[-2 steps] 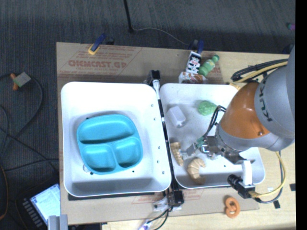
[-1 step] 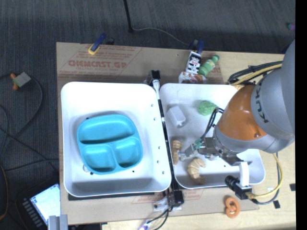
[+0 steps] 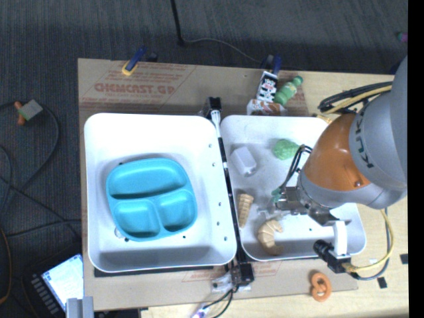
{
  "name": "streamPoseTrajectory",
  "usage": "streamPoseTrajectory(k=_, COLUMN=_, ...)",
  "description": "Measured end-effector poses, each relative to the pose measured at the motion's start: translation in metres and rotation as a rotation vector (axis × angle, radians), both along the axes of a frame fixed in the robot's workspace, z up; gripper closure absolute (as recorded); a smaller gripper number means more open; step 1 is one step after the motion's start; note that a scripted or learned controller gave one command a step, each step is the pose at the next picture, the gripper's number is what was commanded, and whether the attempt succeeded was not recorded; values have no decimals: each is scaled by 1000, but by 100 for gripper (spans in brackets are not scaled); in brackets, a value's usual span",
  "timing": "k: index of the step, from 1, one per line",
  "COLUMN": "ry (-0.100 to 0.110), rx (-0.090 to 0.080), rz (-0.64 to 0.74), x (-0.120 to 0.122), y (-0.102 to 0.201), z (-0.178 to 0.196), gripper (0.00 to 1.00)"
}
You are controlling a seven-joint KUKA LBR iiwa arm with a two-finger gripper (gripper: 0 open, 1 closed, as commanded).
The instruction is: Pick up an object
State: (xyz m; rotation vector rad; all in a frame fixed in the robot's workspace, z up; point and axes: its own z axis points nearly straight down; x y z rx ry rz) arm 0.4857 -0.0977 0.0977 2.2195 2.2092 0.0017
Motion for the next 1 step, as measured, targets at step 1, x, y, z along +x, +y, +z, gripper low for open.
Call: streamPoseTrajectory(k=1, ry=3, rx=0, rz=2, x=-1, y=-112, z=-10, gripper=100)
